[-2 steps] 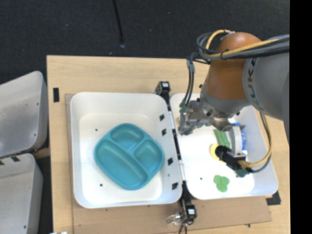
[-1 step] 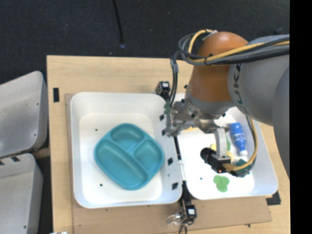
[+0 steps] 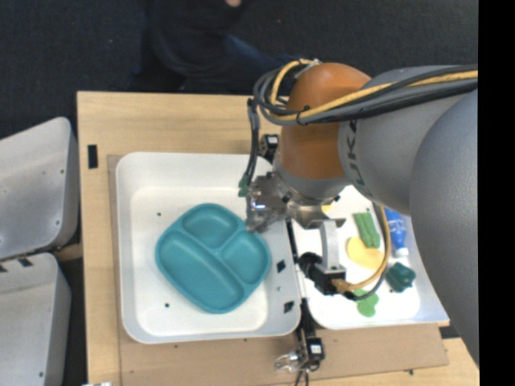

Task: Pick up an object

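Note:
A teal divided plate (image 3: pixel 213 256) lies flat in the left bin (image 3: pixel 137 296), toward its right side. My gripper (image 3: pixel 257 203) hangs under the orange wrist band, over the strip between the two bins, just above the plate's upper right rim. In the right bin (image 3: pixel 394 316) lie a light green block (image 3: pixel 367 230), a yellow piece (image 3: pixel 362 252), a dark green piece (image 3: pixel 400 277), a small green piece (image 3: pixel 366 304) and a blue and white tube (image 3: pixel 394 232). The arm hides much of that bin.
The wooden bench (image 3: pixel 177 123) shows around the bins. A person in dark clothes (image 3: pixel 201 22) stands beyond the far edge. Grey seat shapes (image 3: pixel 32 183) sit at the left, off the bench.

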You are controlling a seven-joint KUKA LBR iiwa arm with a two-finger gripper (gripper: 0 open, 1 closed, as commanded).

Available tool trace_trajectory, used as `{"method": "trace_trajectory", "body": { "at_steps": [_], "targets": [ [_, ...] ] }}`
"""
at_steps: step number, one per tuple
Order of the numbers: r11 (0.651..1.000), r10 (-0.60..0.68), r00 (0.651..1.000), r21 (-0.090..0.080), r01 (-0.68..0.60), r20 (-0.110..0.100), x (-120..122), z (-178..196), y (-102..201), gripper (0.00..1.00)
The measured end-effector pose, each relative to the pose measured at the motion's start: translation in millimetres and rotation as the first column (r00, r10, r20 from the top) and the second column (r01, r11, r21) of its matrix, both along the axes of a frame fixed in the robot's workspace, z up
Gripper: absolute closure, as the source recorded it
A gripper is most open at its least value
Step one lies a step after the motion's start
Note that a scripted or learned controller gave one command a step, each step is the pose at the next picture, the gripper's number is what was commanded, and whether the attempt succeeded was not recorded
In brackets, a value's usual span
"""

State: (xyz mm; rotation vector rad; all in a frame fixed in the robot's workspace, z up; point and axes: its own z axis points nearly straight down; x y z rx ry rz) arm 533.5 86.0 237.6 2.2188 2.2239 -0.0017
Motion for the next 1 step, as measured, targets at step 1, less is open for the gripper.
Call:
{"method": "trace_trajectory", "body": {
  "at_steps": [1],
  "targets": [
    [1.0, -0.001, 1.0, 0.001, 0.001, 0.0, 0.0, 0.1, 0.1, 0.0]
  ]
}}
